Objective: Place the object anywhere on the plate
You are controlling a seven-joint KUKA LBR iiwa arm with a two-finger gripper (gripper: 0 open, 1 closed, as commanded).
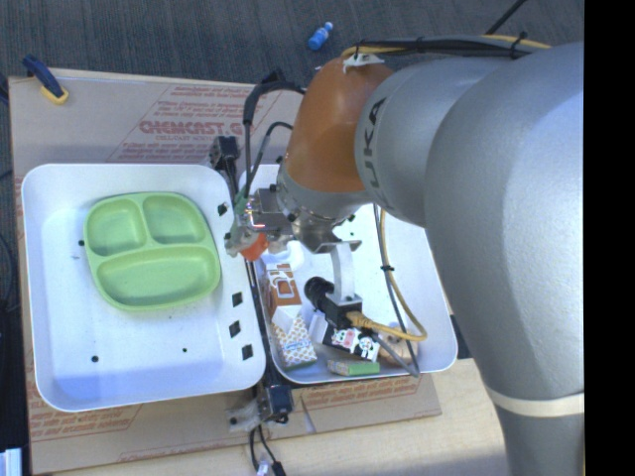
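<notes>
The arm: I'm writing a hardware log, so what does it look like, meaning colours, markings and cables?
The arm is bulky, rounded and glossy grey, with a wide orange band above the wrist. Dark letters run along the grey shell beside that band. Black cables lie along its top. The pincer is a small silvery metal cluster.

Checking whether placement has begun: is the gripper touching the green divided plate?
Apart. In the camera view, bare floor of the left bin separates the gripper from the green divided plate.
</notes>
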